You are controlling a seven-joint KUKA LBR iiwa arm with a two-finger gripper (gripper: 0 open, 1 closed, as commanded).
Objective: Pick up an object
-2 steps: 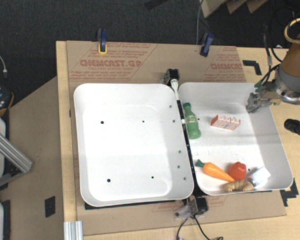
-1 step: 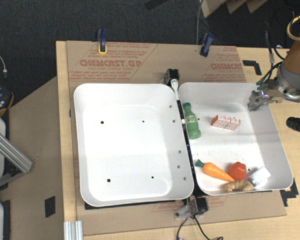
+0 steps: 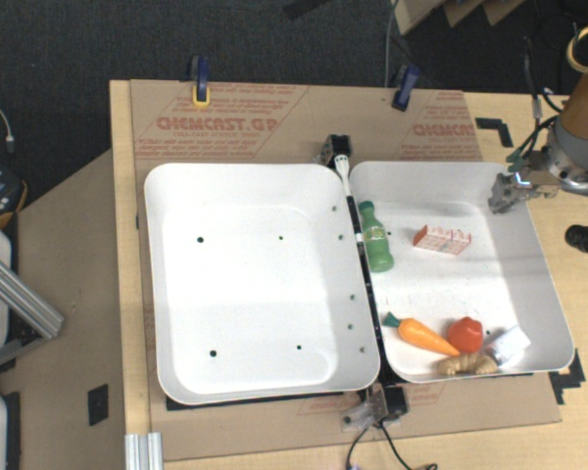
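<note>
Camera view has the task barely begun: the grey metal gripper (image 3: 508,190) hangs over the far right rim of the right shallow white bin (image 3: 544,262), with nothing between its fingers; whether they are spread cannot be told. Every candidate lies in that bin: a green plastic bottle (image 3: 376,236) against the left wall, a small red-and-white box (image 3: 441,240) mid-floor with open room around it, and an orange carrot (image 3: 421,336), red tomato (image 3: 465,334) and tan ginger root (image 3: 466,364) crowded by the near rim.
</note>
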